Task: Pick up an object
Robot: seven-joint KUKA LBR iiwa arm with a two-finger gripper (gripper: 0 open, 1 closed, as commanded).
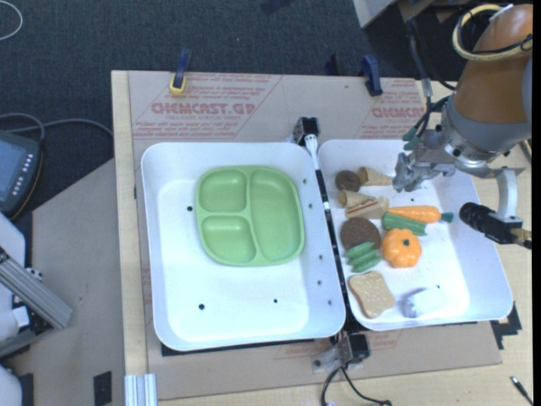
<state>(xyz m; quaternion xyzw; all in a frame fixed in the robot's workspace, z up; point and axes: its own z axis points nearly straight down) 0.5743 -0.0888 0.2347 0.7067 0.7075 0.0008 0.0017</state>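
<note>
The right bin [482, 286] holds toy food: a carrot [412, 216], an orange pumpkin [401, 248], a sandwich piece [365, 205], a brown cookie [347, 179], a dark patty [360, 231], green beans [364, 255], a bread slice [371, 293] and a small grey-blue item [413, 302]. My gripper [408, 179] hangs over the back of this bin, just above the carrot and right of a small tan piece [372, 176]. Nothing shows between its fingers.
The left bin [169, 294] carries a green divided plate [250, 215]. A black divider bar [325, 218] runs between the bins. Clamps [178, 73] sit at the board's far edge. A black part of the arm [490, 222] overhangs the right bin's right side.
</note>
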